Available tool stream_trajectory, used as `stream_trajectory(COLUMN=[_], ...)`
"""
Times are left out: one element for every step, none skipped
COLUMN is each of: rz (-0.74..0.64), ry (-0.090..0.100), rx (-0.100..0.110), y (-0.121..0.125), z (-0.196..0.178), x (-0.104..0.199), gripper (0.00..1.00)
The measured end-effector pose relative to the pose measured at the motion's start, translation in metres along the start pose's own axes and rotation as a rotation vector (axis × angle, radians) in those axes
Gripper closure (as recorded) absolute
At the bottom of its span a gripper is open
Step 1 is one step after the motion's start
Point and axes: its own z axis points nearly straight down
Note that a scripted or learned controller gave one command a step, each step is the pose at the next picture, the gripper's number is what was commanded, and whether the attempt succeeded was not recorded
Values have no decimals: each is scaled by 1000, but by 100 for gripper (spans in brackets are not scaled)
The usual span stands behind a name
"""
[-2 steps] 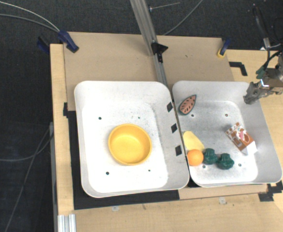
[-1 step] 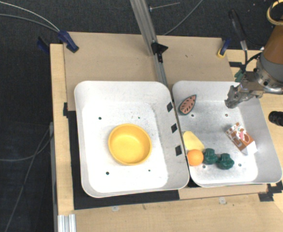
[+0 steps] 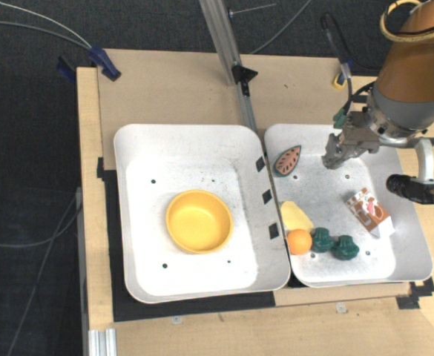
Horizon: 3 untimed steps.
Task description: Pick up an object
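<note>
I am looking first at the front of the bench (image 3: pixel 202 332), where bare tan board is running along the lower edge nearest the camera. Just beyond it, the near end of the right bin (image 3: pixel 402 269) is holding a small cluster: a dark green toy (image 3: pixel 335 245) is lying near the front rim, an orange ball (image 3: pixel 299 241) is sitting just beside it on its left and seems to be touching it, and a pale yellow piece (image 3: pixel 294 216) is resting against the ball on its far side, close to the bin's left wall. A little farther back and toward the right of the same bin, a small red and white packet (image 3: pixel 368 210) is lying tilted, well apart from the cluster.

In the left bin (image 3: pixel 139 199), a yellow bowl (image 3: pixel 198 220) is sitting upright near the middle, alone.

Farther back in the right bin, a reddish leaf-shaped piece (image 3: pixel 287 159) is lying near the far left corner. The gripper (image 3: pixel 338 156) is hanging over the far part of this bin, to the right of the leaf-shaped piece and apart from it. I am seeing nothing between its tips, and I cannot tell whether they are apart or together from this slant. Above it, the grey arm (image 3: pixel 409 87) with its orange band is reaching in from the right.
</note>
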Motion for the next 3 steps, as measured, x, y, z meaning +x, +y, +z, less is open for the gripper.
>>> stream_trajectory(rz=[0,0,-1], ry=[-1,-3,-4], rx=[3,-3,-8], y=[2,0,-5], z=[5,0,-8], x=[64,111,165], gripper=[100,100,100])
